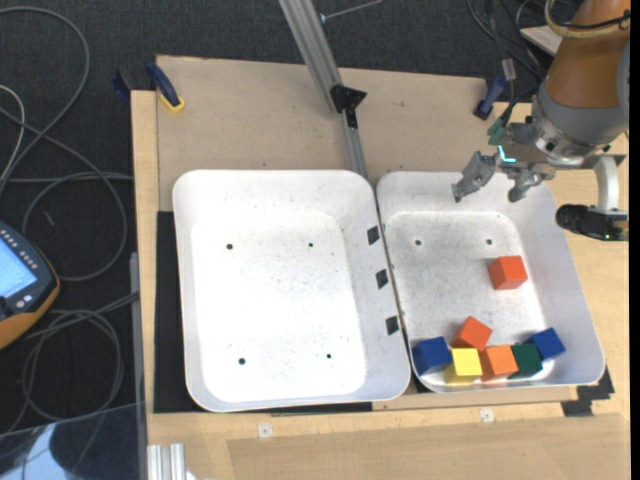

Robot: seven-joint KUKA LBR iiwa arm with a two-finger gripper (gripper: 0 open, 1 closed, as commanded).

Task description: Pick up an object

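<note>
Camera view from above: the end effector (494, 180) hangs over the far rim of the right bin (572, 298), its two fingers spread apart with nothing between them. Below it, one orange cube (508, 272) sits alone mid-bin. Along the near edge cluster more cubes: blue (431, 353), yellow (466, 362), two orange, green and blue. The left bin (190, 298) lies beside it on the surface (250, 118).

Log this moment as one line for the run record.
gripper: open, above right bin's far edge, holding nothing | right bin: lone orange cube mid-bin; blue, yellow, orange, green cubes clustered at near edge | pick: not yet done
</note>
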